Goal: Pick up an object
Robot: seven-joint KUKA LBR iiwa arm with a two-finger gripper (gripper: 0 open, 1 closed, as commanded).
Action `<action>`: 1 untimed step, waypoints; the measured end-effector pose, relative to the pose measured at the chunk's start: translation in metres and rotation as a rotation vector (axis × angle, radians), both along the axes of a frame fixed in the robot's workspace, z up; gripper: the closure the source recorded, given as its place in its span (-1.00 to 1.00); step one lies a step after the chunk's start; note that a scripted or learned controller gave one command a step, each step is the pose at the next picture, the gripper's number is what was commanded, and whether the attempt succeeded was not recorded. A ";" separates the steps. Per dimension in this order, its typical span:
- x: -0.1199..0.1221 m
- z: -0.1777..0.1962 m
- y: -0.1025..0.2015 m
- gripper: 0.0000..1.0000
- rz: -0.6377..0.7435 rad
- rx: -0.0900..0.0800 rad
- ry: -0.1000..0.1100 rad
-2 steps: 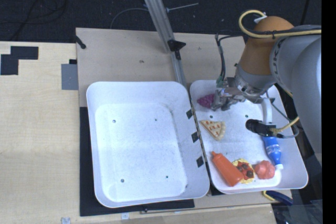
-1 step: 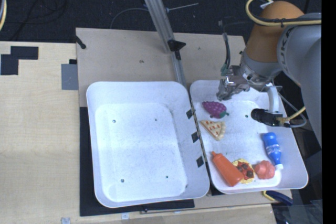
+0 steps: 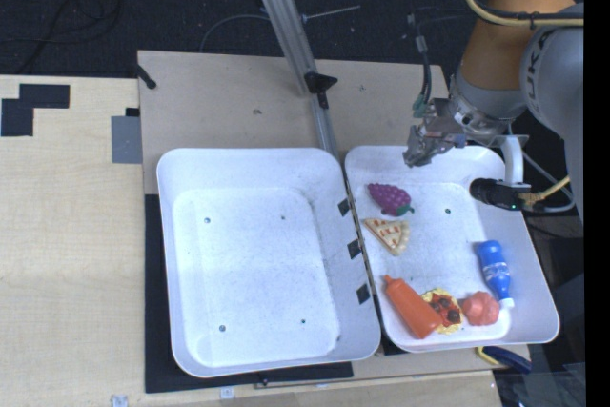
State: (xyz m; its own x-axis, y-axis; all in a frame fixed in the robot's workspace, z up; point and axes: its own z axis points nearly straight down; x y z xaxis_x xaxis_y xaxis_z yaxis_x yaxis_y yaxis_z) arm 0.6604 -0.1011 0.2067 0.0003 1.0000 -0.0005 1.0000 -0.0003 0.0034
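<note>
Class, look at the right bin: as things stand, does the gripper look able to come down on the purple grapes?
Probably yes. The gripper hangs over the right bin's far edge, and the purple grapes lie just nearer, uncovered, apart from the waffle wedge. Nothing stands between them.

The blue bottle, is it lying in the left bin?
No, the blue bottle lies in the right bin, near its right wall.

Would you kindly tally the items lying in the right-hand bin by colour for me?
Purple: 1, the grapes
Tan: 1, the waffle wedge
Orange: 1, the bottle
Blue: 1, the blue bottle
Red: 1, the round red item
Yellow and red: 1, the small flat piece
Total: 6
</note>
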 end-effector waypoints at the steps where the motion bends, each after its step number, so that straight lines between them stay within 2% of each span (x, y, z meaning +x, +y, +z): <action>1: 0.001 0.052 -0.001 1.00 0.000 0.000 -0.001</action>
State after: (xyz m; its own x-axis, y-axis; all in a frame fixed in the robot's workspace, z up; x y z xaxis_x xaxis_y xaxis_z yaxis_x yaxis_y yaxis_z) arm 0.6610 -0.1017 0.2586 0.0004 1.0000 -0.0004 1.0000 -0.0004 0.0043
